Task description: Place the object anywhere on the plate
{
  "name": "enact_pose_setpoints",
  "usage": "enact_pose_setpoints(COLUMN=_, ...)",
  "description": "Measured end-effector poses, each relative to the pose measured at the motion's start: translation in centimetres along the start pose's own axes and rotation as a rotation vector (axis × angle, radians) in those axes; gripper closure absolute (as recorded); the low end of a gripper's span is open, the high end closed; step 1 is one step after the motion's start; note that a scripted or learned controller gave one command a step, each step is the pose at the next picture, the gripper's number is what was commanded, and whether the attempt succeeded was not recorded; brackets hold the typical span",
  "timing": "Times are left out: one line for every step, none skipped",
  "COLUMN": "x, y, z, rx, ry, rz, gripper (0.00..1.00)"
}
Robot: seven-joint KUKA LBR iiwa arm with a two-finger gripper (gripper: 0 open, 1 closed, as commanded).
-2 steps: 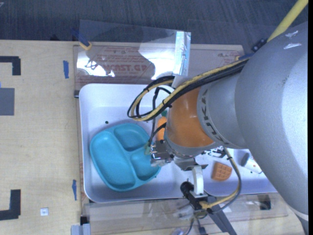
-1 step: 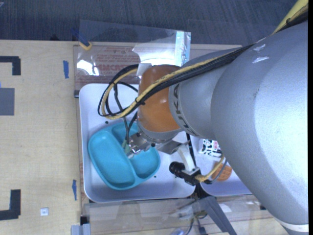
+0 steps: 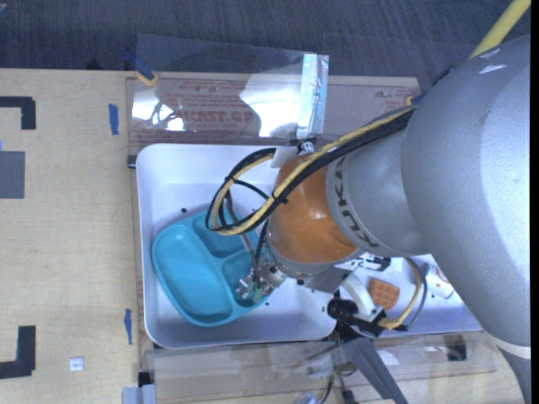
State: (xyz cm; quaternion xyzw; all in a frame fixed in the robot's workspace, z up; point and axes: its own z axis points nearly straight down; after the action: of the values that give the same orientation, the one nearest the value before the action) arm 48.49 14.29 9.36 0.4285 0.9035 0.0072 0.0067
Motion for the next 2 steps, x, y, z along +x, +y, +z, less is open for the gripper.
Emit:
enact_pose_setpoints(x=-5.6, y=-3.1, z=-19.2, rx=0.010, ry=0.000, rz=0.108, gripper=1.00)
enact_pose_setpoints(x=2.0, y=0.5, z=-5.0, rx=0.030, ry=0.009, rz=0.142, gripper=1.00)
